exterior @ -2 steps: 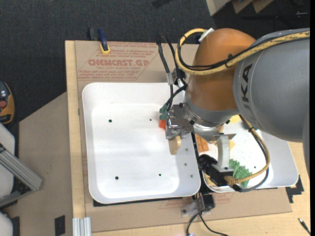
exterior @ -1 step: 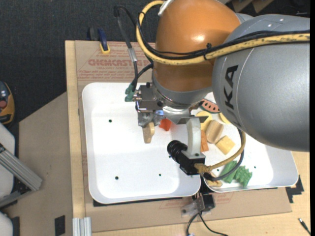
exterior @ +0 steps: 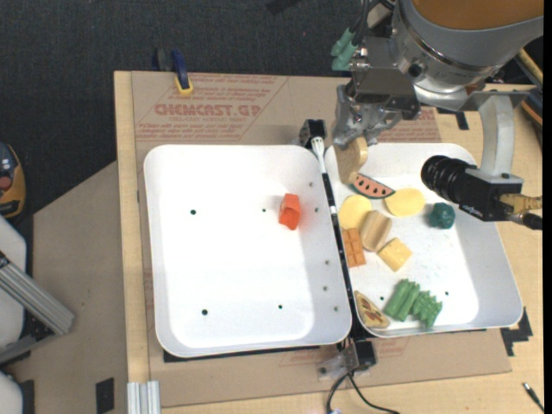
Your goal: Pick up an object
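Observation:
My gripper (exterior: 354, 141) hangs over the far left corner of the right bin (exterior: 493, 257). It is shut on a tan, bread-like piece (exterior: 352, 162) that sits between the fingertips, just above the bin's rim. Below it in the same bin lie a watermelon slice (exterior: 373, 185), two yellow round pieces (exterior: 405, 203), a tan wedge (exterior: 374, 228), a yellow cheese block (exterior: 395, 254), an orange strip (exterior: 354, 247), a green toy (exterior: 412, 302), a teal ball (exterior: 442, 216) and a brown-and-yellow piece (exterior: 371, 311). A small orange block (exterior: 290, 211) lies alone in the left bin (exterior: 216, 317).
A black cylinder on the arm's side bracket (exterior: 461, 185) overhangs the right bin's far right part. The divider between the bins (exterior: 335, 231) runs right beside the gripper. A blue-and-yellow clamp (exterior: 181, 72) sits at the cardboard's far edge.

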Motion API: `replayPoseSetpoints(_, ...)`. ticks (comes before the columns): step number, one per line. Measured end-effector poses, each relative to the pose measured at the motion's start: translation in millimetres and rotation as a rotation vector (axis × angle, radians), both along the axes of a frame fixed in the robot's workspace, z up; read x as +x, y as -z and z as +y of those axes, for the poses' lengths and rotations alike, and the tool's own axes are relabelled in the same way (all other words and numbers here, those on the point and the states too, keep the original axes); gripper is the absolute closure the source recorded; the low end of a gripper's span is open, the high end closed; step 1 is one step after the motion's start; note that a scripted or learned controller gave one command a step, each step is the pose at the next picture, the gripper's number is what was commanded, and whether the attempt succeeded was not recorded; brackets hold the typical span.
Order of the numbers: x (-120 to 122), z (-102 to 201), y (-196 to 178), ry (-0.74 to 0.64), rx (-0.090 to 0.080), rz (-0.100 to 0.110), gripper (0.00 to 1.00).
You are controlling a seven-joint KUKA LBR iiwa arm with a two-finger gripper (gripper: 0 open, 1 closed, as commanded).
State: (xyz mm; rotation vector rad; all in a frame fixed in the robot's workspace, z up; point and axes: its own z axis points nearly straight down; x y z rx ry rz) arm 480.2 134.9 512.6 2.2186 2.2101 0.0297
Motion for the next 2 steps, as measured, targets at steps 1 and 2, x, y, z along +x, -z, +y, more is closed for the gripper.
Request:
replayPoseSetpoints(1, -1, -77, -25, 0.004, -0.007, 0.013, 1.0)
replayPoseSetpoints(2, -3, -47, 169, -0.004, -0.01, 0.038, 1.0)
